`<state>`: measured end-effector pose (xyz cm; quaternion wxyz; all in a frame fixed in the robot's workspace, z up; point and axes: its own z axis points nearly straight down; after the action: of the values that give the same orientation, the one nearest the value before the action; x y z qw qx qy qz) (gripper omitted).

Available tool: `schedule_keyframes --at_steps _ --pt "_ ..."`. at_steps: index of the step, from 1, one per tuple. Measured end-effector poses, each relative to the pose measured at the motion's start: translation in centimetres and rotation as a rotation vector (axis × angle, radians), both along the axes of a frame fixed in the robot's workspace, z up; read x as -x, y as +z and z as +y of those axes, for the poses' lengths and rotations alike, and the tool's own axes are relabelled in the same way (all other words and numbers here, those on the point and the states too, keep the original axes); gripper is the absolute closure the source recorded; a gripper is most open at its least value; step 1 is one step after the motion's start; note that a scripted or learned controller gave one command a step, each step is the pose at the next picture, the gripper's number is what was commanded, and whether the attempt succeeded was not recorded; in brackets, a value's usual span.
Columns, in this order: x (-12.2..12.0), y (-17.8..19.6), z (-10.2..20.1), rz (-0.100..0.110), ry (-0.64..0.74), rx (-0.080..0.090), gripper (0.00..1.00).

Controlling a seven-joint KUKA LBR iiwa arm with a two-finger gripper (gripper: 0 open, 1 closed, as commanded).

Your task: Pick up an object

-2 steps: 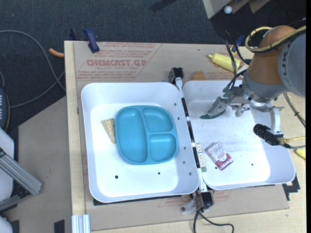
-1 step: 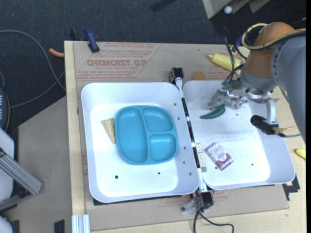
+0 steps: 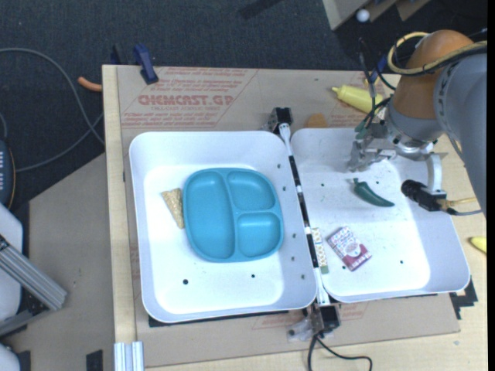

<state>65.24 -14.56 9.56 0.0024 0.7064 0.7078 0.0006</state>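
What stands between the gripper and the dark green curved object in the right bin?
Nothing visible does. The gripper is over the upper part of the right white bin, and the dark green curved object lies just below it in the view on bare bin floor. The pink and white packet lies farther down, apart.

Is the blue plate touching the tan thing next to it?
Touching. The camera view shows the blue plate overlapping the tan thing's right edge, with no gap.
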Motion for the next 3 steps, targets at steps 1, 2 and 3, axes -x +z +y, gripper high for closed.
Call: schedule_keyframes --at_steps 1,2,3 --pt "0.0 0.0 0.0 0.001 0.000 0.000 0.00" --pt "3.7 -1.1 1.6 0.006 -0.002 -0.003 0.00" --pt "1.9 -1.1 0.3 0.003 -0.002 -0.001 0.00"
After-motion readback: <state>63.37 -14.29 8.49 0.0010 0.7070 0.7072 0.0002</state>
